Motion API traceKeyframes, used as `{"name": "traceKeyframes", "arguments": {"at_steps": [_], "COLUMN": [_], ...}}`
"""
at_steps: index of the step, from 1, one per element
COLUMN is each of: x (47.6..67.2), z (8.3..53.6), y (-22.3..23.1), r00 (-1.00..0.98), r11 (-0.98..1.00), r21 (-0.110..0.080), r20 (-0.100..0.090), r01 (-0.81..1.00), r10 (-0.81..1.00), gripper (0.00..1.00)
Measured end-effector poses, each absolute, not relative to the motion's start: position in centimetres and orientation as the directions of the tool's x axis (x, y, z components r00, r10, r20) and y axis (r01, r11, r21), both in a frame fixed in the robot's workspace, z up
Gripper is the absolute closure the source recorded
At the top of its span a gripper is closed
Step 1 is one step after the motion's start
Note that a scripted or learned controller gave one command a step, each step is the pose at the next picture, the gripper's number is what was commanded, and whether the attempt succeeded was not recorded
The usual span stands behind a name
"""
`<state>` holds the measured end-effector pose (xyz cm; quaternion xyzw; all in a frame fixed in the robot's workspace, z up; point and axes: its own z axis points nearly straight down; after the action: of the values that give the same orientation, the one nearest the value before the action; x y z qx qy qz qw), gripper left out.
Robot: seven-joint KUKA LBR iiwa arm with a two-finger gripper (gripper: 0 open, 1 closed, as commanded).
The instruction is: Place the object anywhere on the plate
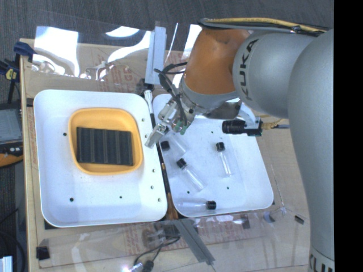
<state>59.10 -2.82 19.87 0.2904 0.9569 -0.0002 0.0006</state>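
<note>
Jaws hang at the end of the grey and orange arm [249, 67], over the top left corner of the right bin [258, 177], close to the seam where it meets the left bin [51, 169]. They slant down and to the left in the camera view. Whether they stand wide or narrow cannot be told from this angle, and nothing can be seen between them.

Four small clear tubes with black caps lie loose on the floor of the right bin. The nearest tube [170, 147] lies just below the jaws and a little to their right, its cap end closest to them; whether the jaws touch it cannot be told. A second tube [190, 173] lies farther below and to the right of the jaws, set on a slant. A third tube [223, 158] lies well to the right of the jaws, nearly upright in the view with its cap at the top. The fourth tube [198, 206] lies far below the jaws, along the bottom wall of that bin, cap to the right.

To the left of the jaws, across the seam, a yellow plate [102, 115] sits in the left bin with a dark ribbed panel [108, 146] in its middle. All four tubes lie apart from the plate, in the other bin.
</note>
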Motion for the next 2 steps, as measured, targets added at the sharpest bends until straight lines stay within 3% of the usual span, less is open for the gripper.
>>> {"name": "traceKeyframes", "arguments": {"at_steps": [1,2], "x": [60.1,62.0], "z": [20.1,19.2], "y": [-2.6,0.0], "r00": [-0.845,-0.970], "r11": [0.845,0.970], "r21": [0.002,0.000], "r20": [-0.003,-0.003], "r01": [0.535,0.242], "r10": [0.535,0.242], "gripper": [0.00,0.00]}}
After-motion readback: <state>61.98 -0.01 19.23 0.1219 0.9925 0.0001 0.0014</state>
